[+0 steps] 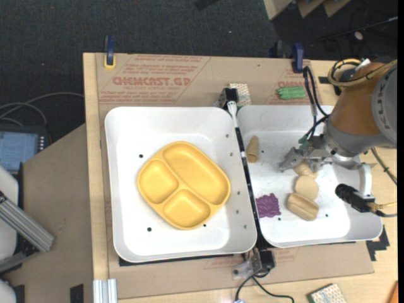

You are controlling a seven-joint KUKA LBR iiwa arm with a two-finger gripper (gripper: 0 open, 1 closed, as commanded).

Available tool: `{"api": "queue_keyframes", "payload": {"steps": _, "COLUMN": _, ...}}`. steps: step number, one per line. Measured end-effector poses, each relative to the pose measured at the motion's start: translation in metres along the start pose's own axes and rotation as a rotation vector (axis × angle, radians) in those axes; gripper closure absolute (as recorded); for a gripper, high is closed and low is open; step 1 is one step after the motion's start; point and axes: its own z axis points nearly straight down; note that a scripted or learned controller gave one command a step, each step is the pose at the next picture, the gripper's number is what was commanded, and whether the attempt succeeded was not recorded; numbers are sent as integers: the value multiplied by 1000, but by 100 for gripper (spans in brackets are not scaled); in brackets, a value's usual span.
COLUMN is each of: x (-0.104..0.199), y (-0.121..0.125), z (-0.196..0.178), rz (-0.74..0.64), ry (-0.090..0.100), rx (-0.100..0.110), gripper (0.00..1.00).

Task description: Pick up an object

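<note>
With the arm reaching into the right bin, the jaws sit low over a small tan block, open or shut I cannot tell, while a yellow divided tray lies in the left bin.

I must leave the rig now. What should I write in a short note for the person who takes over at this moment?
Tool: low in the right bin, beside a tan block; nothing visibly held.
Right bin also holds a second tan block, a third tan block, a small tan piece by the divider and a purple object.
Left bin: yellow divided tray.
Done: approach only.
Left: grasp and lift one object.
</note>
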Motion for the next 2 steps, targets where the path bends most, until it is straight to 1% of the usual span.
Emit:
{"api": "queue_keyframes", "payload": {"steps": 1, "x": 0, "y": 3, "z": -10, "rz": 0, "ry": -2, "rx": -6, "gripper": 100}}
{"api": "queue_keyframes", "payload": {"steps": 2, "x": 80, "y": 37, "z": -105, "rz": -8, "ry": -2, "rx": -13, "gripper": 100}}
